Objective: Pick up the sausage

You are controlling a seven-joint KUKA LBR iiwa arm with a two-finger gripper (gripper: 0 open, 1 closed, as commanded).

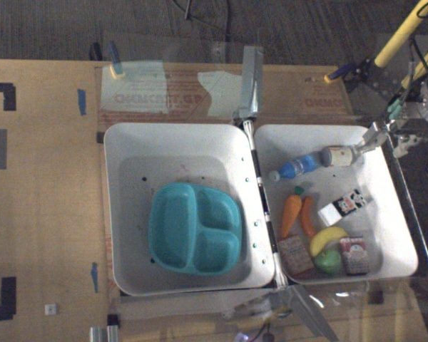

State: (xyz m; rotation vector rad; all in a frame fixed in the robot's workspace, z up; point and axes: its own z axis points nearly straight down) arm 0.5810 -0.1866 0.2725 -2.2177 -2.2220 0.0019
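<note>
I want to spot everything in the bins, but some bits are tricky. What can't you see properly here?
- Gripper: too small and blurry in the camera view to tell how it stands by the bottle.
- Small carton: print too tiny to read.
- Green thing: partly covered by the banana, shape unclear.
- Sausage: beside the carrot; whether they touch is unclear.

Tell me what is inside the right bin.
The right bin holds a bottle, carrot, sausage, small carton, banana, green fruit and two packets. Whatever lies under them is covered.
</note>
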